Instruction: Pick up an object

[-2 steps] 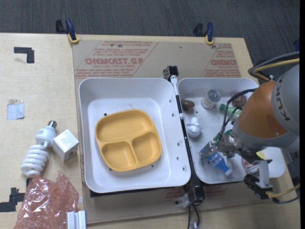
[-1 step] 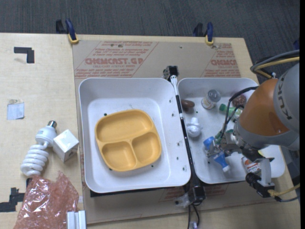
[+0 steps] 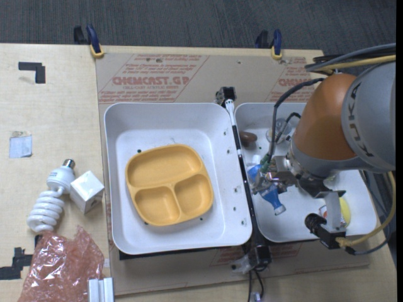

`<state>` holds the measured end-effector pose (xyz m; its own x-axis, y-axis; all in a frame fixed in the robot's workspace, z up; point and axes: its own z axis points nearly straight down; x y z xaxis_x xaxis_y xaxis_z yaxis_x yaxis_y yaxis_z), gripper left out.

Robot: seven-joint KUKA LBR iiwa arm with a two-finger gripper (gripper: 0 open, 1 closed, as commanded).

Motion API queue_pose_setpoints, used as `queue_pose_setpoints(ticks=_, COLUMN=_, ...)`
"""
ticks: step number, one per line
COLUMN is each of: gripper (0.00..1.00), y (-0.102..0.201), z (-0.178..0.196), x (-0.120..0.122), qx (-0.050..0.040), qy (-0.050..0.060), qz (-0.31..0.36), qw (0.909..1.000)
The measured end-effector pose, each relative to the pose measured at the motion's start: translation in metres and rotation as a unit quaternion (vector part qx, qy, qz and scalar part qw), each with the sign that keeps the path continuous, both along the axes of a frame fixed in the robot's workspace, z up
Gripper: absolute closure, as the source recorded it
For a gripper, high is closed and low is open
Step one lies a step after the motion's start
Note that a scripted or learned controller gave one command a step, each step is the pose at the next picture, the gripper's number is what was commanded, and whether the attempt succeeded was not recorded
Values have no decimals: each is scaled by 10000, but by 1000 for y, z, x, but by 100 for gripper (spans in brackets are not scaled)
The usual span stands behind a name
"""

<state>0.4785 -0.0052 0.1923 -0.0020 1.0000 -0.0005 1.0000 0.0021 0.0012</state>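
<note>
Arm: grey KUKA iiwa arm (image 3: 371, 115) reaches in from the right, its orange band (image 3: 324, 118) above the wrist covering much of the right bin
Gripper: gripper (image 3: 272, 184) is low over the left part of the right bin, near the wall shared with the left bin; the wrist body and cables hide the tips, so how far it stands open, and whether it has hold of anything, cannot be told
Right bin: right white bin (image 3: 286, 228) holds a small clutter of objects, partly hidden under the arm
Blue object: blue object (image 3: 272, 200) lies on the bin floor just below the gripper, close to the dividing wall; touching or apart cannot be told
Brown object: small dark brown object (image 3: 248, 138) sits in the upper left corner of the right bin, apart from the gripper
Yellow object: yellow object (image 3: 343, 209) shows at the lower right of the right bin, beside a black fitting on the arm
Left bin: left white bin (image 3: 119, 168) holds a yellow divided plate (image 3: 169, 184) with three compartments, lying flat near the middle
Bench: brown board (image 3: 157, 74) under both bins, held by clamps (image 3: 94, 43) at its far edge
Outside bins, left: spiral light bulb (image 3: 50, 203) lies just beside a small white cube (image 3: 87, 190); crumpled reddish plastic wrap (image 3: 60, 266) lies below them
</note>
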Motion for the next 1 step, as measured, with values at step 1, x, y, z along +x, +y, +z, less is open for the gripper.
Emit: queue_pose_setpoints(ticks=1, gripper=100, y=33, z=0, x=43, qx=-3, qy=8, qz=0, qw=10000)
